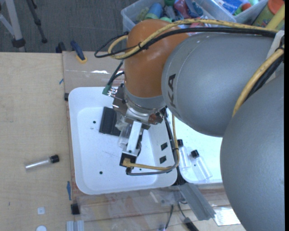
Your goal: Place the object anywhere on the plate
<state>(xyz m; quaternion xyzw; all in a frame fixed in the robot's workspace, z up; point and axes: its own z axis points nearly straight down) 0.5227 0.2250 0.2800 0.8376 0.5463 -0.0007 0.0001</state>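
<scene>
The arm seems at the pick-up step, its pincer (123, 131) low in the left bin (90, 155) beside a black rectangular piece (108, 121), likely the object; whether it is open or gripping cannot be told, so 1 sure hold comes next.

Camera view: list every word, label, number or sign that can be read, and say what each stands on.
Nothing here reads clearly enough to quote.
Grey arm casing: a dark printed mark, probably lettering, skewed by the curve; unreadable.
Colourful items in the clear plastic tub behind the bench: any print is too small and blurred.
Left shallow white bin: no lettering that can be made out.
</scene>
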